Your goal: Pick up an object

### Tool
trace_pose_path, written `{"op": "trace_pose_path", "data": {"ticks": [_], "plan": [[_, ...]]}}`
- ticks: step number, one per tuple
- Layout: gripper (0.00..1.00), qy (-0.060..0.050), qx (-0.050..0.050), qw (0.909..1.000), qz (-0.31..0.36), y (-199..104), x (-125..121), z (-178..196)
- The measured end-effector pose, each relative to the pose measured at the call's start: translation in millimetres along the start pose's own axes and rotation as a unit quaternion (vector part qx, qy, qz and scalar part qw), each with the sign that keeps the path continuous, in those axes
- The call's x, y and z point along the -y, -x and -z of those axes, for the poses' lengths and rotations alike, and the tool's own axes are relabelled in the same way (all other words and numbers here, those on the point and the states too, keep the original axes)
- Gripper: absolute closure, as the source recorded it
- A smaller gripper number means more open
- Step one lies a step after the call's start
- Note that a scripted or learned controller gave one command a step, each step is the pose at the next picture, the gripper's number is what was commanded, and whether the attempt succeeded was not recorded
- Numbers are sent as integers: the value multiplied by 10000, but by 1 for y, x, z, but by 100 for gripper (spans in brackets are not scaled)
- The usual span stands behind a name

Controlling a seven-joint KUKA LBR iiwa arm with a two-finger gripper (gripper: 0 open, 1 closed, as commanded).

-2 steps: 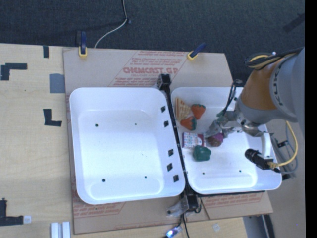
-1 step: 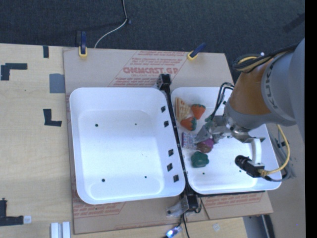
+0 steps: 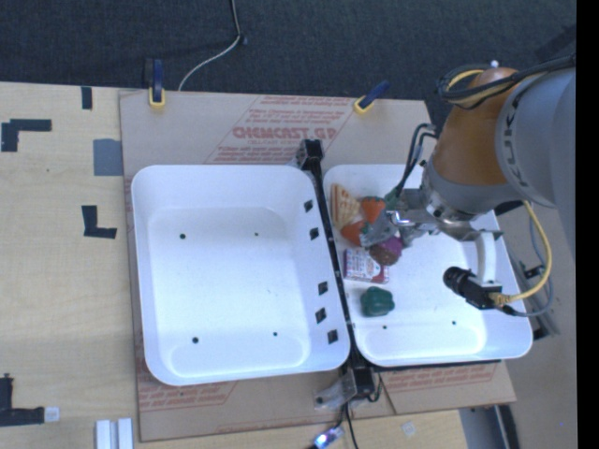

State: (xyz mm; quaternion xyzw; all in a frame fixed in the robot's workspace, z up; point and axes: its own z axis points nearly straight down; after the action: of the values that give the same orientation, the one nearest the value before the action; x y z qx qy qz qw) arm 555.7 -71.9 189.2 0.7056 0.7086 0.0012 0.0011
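The right bin (image 3: 440, 340) holds a small heap near its left wall: a tan patterned slice (image 3: 343, 202), an orange-red piece (image 3: 370, 211), a maroon lump (image 3: 386, 248), a pink-and-white packet (image 3: 361, 267) and a dark green lump (image 3: 377, 301). My gripper (image 3: 397, 223) hangs over the heap, right at the orange-red piece and the maroon lump. The wrist body hides the fingertips. I cannot tell whether anything sits between them.
The left bin (image 3: 225, 274) lies beside the right one, with a black divider strip (image 3: 323, 251) between them. The grey arm with its orange band (image 3: 477, 138) covers the right bin's far right part. A black cable fitting (image 3: 468, 285) hangs over the bin's right side.
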Motion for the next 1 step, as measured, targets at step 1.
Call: {"op": "trace_pose_path", "data": {"ticks": [1], "plan": [[100, 63, -15, 10000, 51, -104, -68, 115]]}}
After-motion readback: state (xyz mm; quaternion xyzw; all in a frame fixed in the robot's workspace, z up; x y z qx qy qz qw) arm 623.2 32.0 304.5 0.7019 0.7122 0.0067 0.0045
